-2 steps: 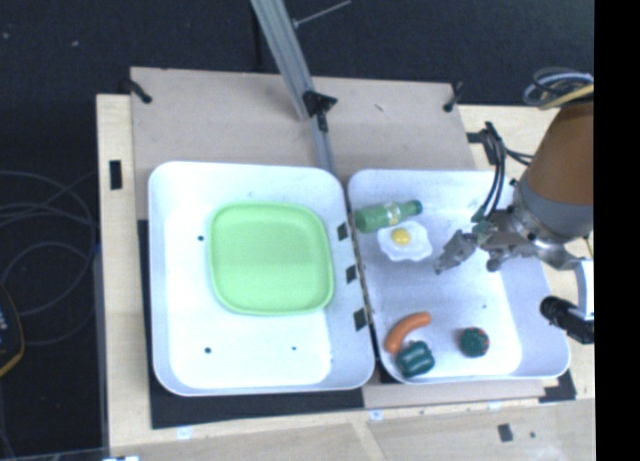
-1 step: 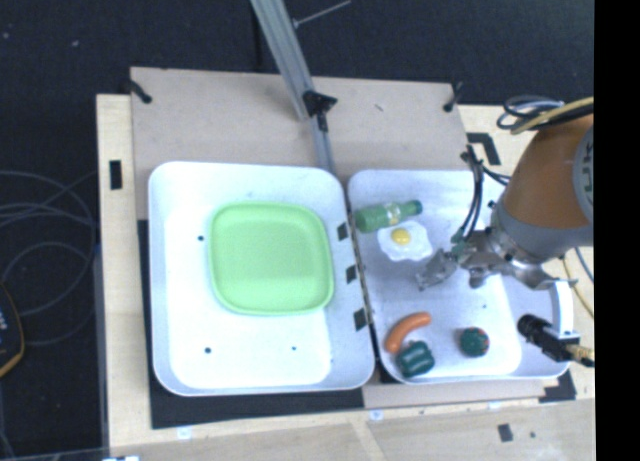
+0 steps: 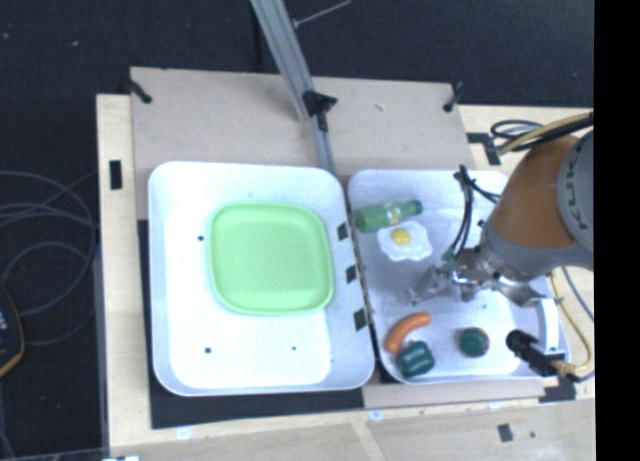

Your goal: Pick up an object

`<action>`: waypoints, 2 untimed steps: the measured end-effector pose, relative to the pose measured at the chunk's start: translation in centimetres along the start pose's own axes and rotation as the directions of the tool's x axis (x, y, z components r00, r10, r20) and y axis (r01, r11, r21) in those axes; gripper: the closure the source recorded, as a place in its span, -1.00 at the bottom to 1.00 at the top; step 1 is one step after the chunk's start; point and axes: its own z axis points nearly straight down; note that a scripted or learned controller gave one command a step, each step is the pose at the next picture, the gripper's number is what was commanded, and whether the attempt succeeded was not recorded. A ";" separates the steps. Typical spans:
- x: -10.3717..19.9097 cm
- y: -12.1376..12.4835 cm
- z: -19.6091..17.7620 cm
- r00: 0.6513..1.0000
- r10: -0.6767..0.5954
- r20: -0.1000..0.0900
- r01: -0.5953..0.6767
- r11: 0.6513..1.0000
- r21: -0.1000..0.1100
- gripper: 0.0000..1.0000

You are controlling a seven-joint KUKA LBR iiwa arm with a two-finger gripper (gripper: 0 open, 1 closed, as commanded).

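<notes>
While reaching across the right bin (image 3: 440,189), keep the grey arm (image 3: 535,219) off the bin's walls and descend straight rather than at a sweep. Leave alone the left bin (image 3: 180,249) and its pale green plate (image 3: 270,257); nothing to gain there.

Cannot tell whether the gripper (image 3: 428,289) is clenched or released, and nothing visibly caught in it. Poised near the bin's middle, between the fried egg toy (image 3: 404,242) and the orange sausage (image 3: 408,329).

Judging by nearness, aim for the sausage. Line up across its short width, not along its length. Centre on its middle, since a grip near an end would probably let it swing or slip. Approach from the open side, away from the dark green block (image 3: 415,357) lying just beside it, perhaps touching.

Short, slightly curved, smooth orange-red, lying flat close to the bin's left wall, near the front. Likely rounded and slippery, so close fully before lifting.
</notes>
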 end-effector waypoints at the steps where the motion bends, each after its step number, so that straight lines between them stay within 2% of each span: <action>1: -0.1 0.0 1.8 1.000 -0.001 0.001 0.001 1.000 -0.003 -1.00; 2: -0.1 0.1 0.7 1.000 0.001 0.001 -0.001 1.000 -0.007 1.00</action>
